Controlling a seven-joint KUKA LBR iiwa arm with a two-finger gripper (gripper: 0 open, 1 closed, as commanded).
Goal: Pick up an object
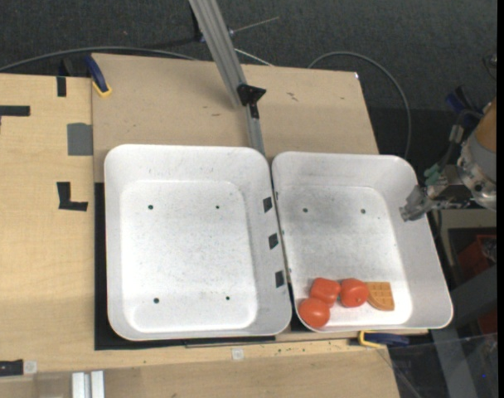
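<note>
Camera view: 2 white bins on surface (318, 106). Right bin (418, 247) has 3 red pieces (333, 298) + 1 orange waffle-like piece (381, 295) at near edge. Claw (414, 208) over right rim, grip state can't tell.

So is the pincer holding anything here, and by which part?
Nothing is held: the pincer sits at the right bin's right rim, apart from the red pieces.
</note>
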